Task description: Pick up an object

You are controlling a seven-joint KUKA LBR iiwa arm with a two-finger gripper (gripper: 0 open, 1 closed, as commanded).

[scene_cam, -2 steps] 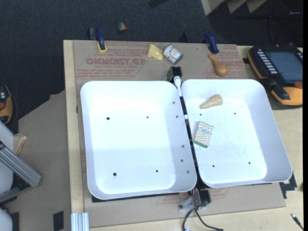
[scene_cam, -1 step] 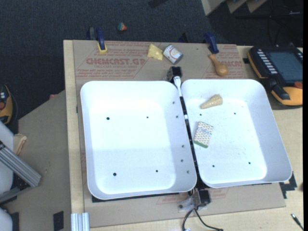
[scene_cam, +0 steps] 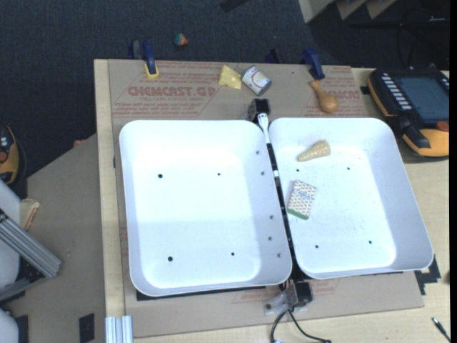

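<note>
Bench: cardboard-topped board [scene_cam: 214,91] on dark carpet, two white bins side by side.
Left bin [scene_cam: 136,213]: nothing in it.
Right bin [scene_cam: 400,191]: tan cone-shaped piece [scene_cam: 314,151] near the back, patterned packet [scene_cam: 301,199] near the dividing edge, well apart.
Off-bin: yellow wedge [scene_cam: 230,78], small box [scene_cam: 256,80], wooden pear-like piece [scene_cam: 325,97] on the board.
Gripper: state cannot be told from this view.
Progress: nothing lifted; the whole pick is left, I judge.

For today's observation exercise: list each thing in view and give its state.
Left bin: flat on the bench.
Right bin: flat, holding two things.
Cone: lying on its side in the right bin.
Patterned packet: lying flat in the right bin.
Small can: tipped over, behind the bins.
</note>
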